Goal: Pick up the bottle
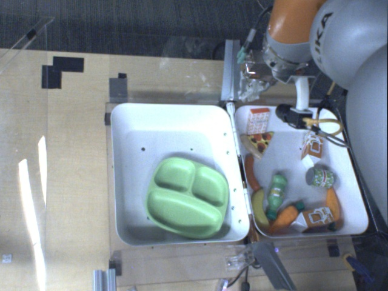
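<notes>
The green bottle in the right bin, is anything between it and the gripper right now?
Nothing visible blocks it from above. The gripper sits over the bin's far edge; the bottle lies exposed near the front, crowded by a banana and a carrot.

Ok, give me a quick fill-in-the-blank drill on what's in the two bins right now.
1. The green plastic divided tray lies in the ____ white bin.
2. The small green plastic bottle lies in the ____ white bin.
3. The yellow banana lies at that bottle's ____ side in the view.
4. The orange carrot lies just ____ the bottle in the view.

Missing words: left; right; left; below
</notes>
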### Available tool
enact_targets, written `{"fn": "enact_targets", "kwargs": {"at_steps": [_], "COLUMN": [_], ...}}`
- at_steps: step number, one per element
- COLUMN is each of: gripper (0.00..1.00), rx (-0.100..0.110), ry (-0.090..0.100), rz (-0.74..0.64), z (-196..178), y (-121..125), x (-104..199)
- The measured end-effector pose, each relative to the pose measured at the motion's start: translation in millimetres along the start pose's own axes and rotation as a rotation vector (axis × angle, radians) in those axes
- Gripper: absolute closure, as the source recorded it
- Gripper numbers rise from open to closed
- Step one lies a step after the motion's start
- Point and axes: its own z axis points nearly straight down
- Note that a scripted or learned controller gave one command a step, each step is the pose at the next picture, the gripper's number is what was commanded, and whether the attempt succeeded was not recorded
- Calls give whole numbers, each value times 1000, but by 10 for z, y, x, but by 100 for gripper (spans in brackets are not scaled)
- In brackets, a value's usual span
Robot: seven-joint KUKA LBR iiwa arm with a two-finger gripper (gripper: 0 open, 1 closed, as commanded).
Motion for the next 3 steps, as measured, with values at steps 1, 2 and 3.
{"fn": "enact_targets", "kwargs": {"at_steps": [1, 2, 3], "gripper": [0, 0, 0], "rx": [0, 2, 3], "ry": [-1, 1, 1], "rz": [-1, -112, -149], "z": [1, 832, 1097], "y": [0, -343, -644], "x": [0, 291, 855]}}
